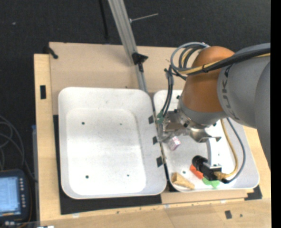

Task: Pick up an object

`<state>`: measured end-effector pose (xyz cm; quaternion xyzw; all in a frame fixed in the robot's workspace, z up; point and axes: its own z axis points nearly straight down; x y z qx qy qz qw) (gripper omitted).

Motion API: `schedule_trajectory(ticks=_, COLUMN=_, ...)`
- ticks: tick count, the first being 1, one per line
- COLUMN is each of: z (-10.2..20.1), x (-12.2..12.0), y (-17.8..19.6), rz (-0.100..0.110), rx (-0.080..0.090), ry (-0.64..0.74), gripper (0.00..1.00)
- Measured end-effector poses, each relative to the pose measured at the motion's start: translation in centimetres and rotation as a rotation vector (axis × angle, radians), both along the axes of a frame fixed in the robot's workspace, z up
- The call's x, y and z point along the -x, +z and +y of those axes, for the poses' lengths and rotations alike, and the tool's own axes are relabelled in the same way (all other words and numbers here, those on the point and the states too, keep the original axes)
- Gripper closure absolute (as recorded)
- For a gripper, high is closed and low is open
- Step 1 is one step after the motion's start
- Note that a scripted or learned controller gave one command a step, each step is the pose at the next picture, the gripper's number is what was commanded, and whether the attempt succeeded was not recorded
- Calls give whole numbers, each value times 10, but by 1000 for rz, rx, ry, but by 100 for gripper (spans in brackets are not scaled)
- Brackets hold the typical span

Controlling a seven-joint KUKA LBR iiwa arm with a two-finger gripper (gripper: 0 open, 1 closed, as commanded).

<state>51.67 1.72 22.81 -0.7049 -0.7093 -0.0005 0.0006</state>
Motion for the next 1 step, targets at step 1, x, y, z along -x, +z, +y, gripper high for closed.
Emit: schedule_trajectory(ticks=1, z=46, x=4, y=13, rz=-3, rx=-1, ry=1, gripper=100)
